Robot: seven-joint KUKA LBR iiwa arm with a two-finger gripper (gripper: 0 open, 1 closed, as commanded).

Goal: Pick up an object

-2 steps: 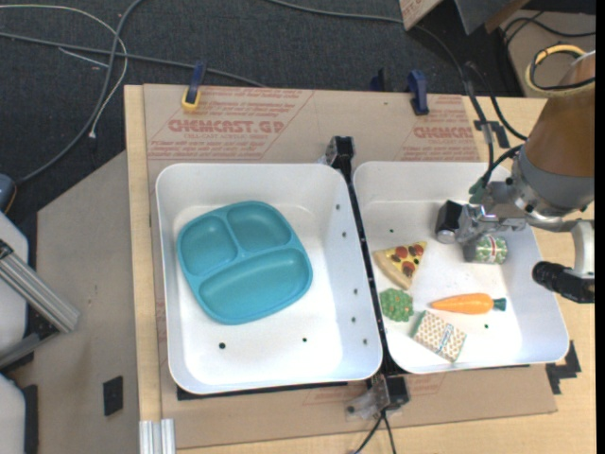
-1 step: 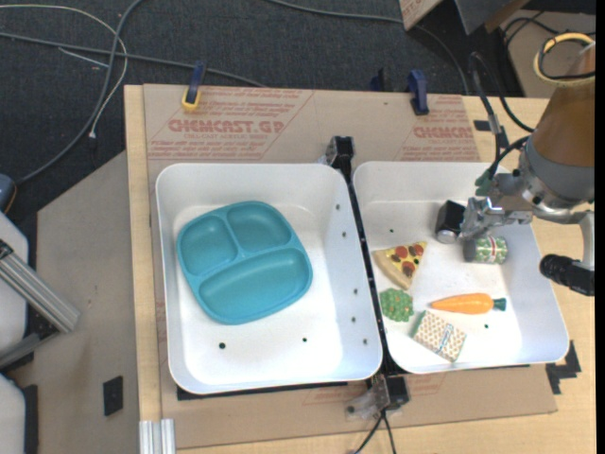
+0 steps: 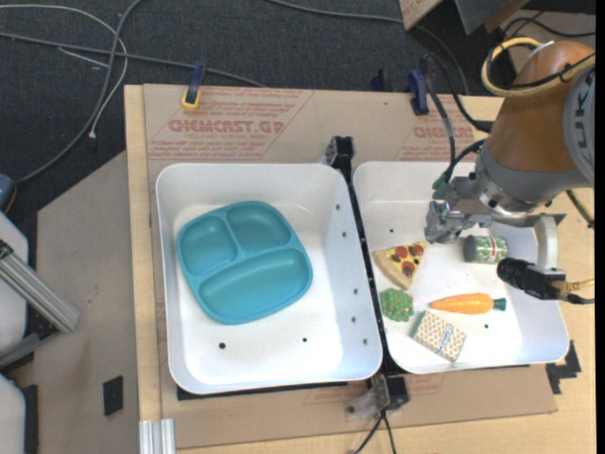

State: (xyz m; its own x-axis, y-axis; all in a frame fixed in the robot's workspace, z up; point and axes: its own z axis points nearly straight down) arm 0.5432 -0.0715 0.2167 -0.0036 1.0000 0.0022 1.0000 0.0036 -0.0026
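The right bin (image 3: pixel 534 348) holds a toy pizza slice (image 3: pixel 402 261), a green broccoli floret (image 3: pixel 397 304), an orange carrot (image 3: pixel 463 303), a speckled tan cracker (image 3: pixel 440 335) and a small green-and-white can (image 3: pixel 484 248) lying on its side. My gripper (image 3: pixel 440 223) hangs over the upper middle of that bin, just above and right of the pizza slice and left of the can. Nothing is visibly held in it. The grey wrist and orange arm hide the bin's far right part.
A teal divided plate (image 3: pixel 246 260) lies in the left bin (image 3: pixel 284 343). A black divider bar (image 3: pixel 354 244) runs between the bins. Blue clamps (image 3: pixel 196 83) hold the cardboard base at the back. A black cable fitting (image 3: pixel 529 278) sticks out over the right bin's right side.
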